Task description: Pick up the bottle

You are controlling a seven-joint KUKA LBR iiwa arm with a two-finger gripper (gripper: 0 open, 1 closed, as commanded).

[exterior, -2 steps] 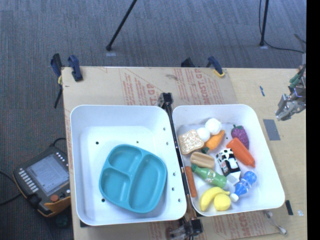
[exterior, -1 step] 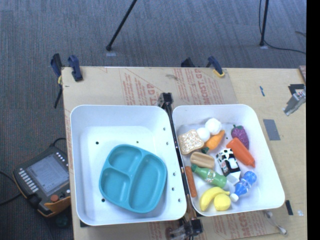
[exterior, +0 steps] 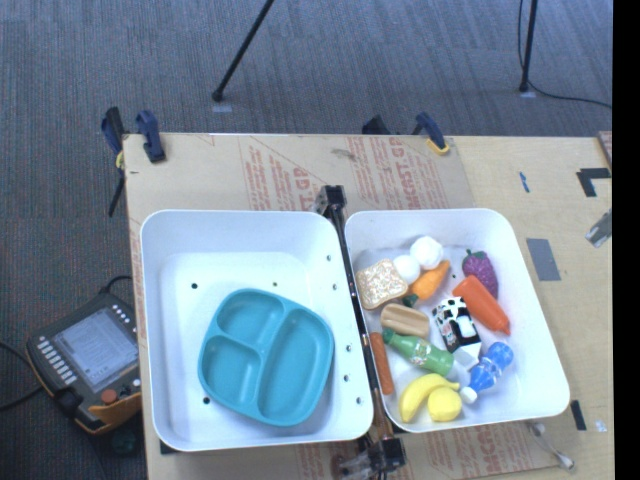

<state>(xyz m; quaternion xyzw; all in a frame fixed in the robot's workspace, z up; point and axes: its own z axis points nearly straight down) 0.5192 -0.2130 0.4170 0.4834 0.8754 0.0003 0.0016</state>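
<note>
The gripper's state cannot be told; the green plastic bottle [exterior: 420, 349] lies half-buried among toy foods in the right white bin [exterior: 535, 298], right of the teal divided plate [exterior: 265, 357].

The green bottle [exterior: 420, 349] lies closely packed: a hot dog bun [exterior: 404, 318] touches it above, the banana [exterior: 430, 396] is just below, and a black-and-white carton [exterior: 456, 323] is beside it. The left bin [exterior: 165, 258] has open floor around the blue plate [exterior: 266, 356].

small grey robot part [exterior: 599, 230], details unclear
</note>
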